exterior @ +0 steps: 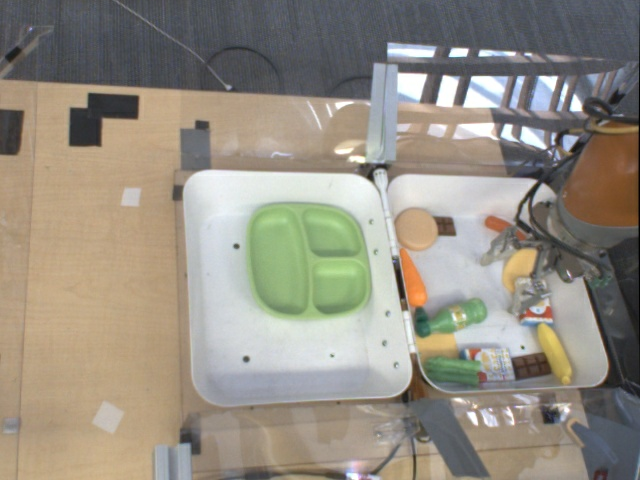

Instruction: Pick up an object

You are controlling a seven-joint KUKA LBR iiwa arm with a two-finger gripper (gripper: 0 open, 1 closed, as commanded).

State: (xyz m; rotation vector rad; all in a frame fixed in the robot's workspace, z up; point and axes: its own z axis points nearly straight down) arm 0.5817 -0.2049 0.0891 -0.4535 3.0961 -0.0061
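My gripper [516, 272] hangs low over the right side of the right bin [470, 196], under the arm's orange band. It stands open, its metal fingers [497, 253] spread on either side of a yellow piece [519, 266] that lies on the bin floor. I cannot tell whether they touch it. Just below it lies a small red, white and blue carton [538, 313]. Further down lies a yellow banana [555, 353].
The right bin also holds a tan round bun [416, 229], an orange carrot [412, 280], a green bottle [452, 317], a green cucumber [452, 370], a printed packet [487, 359] and a chocolate bar [530, 365]. A green divided plate [307, 259] sits in the left bin [215, 368].
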